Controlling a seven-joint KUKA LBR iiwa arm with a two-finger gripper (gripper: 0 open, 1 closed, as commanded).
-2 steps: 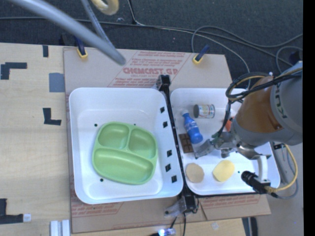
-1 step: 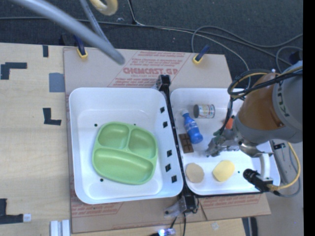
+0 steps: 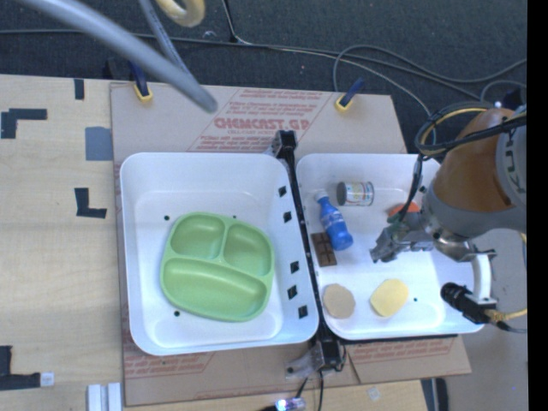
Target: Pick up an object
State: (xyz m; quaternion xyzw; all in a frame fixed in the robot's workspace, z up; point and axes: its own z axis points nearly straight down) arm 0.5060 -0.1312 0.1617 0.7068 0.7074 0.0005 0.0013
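Jaw state can't be read: gripper (image 3: 385, 247) is a dark blur low inside the right bin (image 3: 428, 328), nothing visibly held, with something orange (image 3: 409, 207) just above it. Around it in that bin: yellow piece (image 3: 390, 298) just below, tan disc (image 3: 339, 300) to its left, brown block (image 3: 324, 249) and blue bottle (image 3: 334, 222) near the divider, small can (image 3: 356, 193) toward the back, all apart from the gripper. Left bin (image 3: 137, 229) holds a green divided plate (image 3: 217, 265).
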